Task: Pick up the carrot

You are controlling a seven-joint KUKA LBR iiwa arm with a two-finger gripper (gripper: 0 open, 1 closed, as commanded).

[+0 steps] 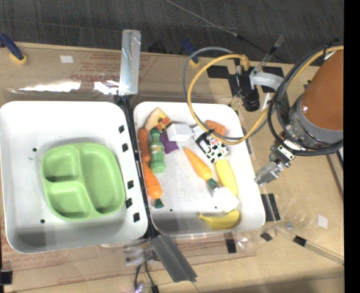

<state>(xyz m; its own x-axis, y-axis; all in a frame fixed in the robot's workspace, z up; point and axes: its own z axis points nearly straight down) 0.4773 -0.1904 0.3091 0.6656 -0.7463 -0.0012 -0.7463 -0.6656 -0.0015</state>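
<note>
Several toy foods lie in the right bin (244, 133). An orange carrot (198, 162) lies at a slant near the bin's middle. A second carrot (152, 185) with a green top lies along the left wall, with another orange piece (143, 142) above it. My gripper (270, 172) hangs over the bench just outside the bin's right wall, well to the right of the middle carrot and touching none of the toys. The orange-banded arm (323, 102) enters from the right.
Around the carrots lie a green bottle (157, 154), a yellow piece (227, 174), a banana (219, 220), a white block (179, 132) and a black-and-white item (212, 146). The left bin (15, 121) holds a green divided plate (82, 179). Yellow cable (192, 78) loops at the back.
</note>
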